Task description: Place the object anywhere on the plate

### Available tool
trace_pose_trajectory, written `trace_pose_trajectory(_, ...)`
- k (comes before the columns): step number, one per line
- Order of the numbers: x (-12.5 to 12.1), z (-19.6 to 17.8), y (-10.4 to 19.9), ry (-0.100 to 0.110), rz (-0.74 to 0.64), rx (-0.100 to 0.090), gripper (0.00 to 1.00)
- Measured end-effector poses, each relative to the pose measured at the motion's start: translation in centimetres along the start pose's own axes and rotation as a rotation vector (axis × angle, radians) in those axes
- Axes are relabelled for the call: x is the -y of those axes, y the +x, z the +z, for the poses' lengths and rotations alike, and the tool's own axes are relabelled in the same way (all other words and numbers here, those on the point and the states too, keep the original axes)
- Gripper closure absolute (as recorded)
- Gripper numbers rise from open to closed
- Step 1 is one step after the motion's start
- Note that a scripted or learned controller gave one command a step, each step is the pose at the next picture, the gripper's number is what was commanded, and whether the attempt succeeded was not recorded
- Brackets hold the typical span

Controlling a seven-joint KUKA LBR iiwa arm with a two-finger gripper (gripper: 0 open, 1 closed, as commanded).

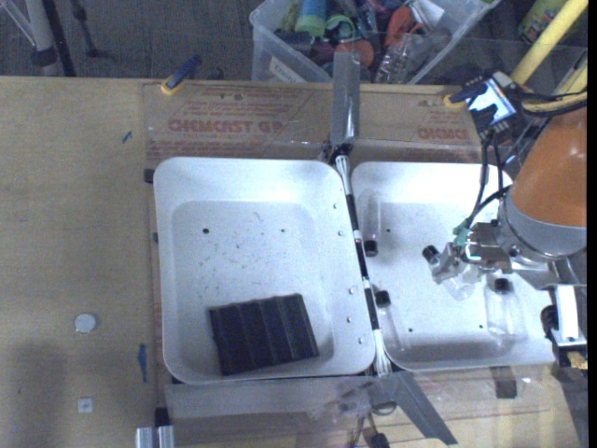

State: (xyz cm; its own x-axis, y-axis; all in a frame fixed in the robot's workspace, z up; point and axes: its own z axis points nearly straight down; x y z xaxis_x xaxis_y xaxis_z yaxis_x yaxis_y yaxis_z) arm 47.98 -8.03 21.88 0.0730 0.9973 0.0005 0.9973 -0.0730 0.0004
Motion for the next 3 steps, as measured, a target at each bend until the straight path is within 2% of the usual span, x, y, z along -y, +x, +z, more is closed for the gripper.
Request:
trace_pose_trajectory(1,-4.0,1.6,10.8,0.001,0.272,0.001,1.0)
trace_pose_trajectory(2,-11.2,3.5,17.4,0.002,0.395,0.002,1.0)
trace_pose_trajectory(3,-15.6,-3.1,25.2,0.001,0.386,0.001,1.0)
